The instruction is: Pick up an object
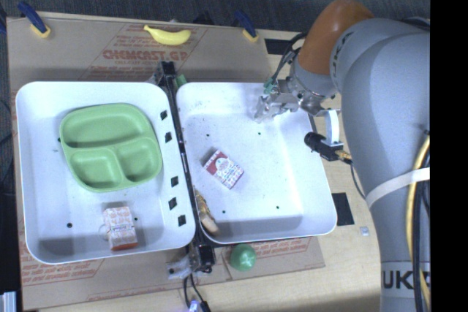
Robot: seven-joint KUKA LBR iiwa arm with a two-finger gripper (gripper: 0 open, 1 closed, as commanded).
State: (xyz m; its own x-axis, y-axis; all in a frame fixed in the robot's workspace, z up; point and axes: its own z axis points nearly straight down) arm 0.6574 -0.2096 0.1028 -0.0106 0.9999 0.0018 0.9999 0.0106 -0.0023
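Two white bins (29, 157), claw (265, 107) above the small red box (224, 169)

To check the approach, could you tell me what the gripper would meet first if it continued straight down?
Most likely the bare floor of the right bin near its back edge, under the gripper; depth is unclear.
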